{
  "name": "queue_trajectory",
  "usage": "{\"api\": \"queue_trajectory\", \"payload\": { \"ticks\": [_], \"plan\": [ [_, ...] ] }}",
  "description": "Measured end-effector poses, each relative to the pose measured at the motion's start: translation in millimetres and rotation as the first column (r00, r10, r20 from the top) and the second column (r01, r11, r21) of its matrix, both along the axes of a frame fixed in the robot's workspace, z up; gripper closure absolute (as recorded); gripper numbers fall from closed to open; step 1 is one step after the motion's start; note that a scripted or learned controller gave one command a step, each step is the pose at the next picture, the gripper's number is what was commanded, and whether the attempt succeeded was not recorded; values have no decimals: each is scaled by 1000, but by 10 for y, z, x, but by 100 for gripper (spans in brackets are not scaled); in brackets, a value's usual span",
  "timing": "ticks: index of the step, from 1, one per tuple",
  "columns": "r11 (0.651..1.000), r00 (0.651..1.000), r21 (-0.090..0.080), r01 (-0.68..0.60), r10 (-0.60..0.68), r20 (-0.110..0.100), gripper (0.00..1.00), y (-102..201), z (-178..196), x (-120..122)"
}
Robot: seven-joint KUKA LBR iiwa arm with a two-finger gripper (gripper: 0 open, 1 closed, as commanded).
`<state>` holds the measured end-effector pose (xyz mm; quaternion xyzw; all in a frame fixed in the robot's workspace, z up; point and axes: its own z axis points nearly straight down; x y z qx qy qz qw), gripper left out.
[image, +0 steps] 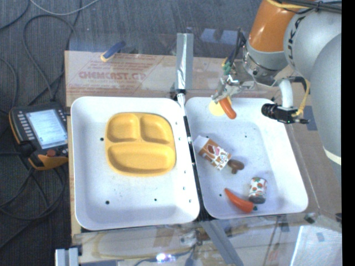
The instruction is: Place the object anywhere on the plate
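Note:
A yellow divided plate (pixel 141 142) lies in the left white bin (pixel 89 204). My gripper (pixel 227 93) hangs over the back left corner of the right bin (pixel 288 165), shut on a small orange hot-dog-like toy with a yellow end (pixel 224 107) that hangs below its fingers, above the bin floor. The plate is well to the left of the gripper, across the divider between the bins.
In the right bin lie a small patterned carton (pixel 215 153), a brown piece (pixel 237 165) beside it, a red-orange carrot-like toy (pixel 239 201) and a small can (pixel 257 188). A pendant (pixel 40 131) sits left of the bench. A metal post (pixel 183 60) stands behind the bins.

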<state>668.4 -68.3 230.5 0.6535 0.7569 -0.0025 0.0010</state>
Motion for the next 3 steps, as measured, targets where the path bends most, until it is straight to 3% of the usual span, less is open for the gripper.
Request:
{"api": "queue_trajectory", "payload": {
  "ticks": [1, 2, 3],
  "plan": [
    [992, 992, 0, -128, 128, 1, 100, 634, -464, 0],
    [982, 982, -21, -188, 188, 4, 100, 998, -325, 20],
    [976, 976, -35, -217, 217, 19, 100, 1143, -366, -25]
  ]
}}
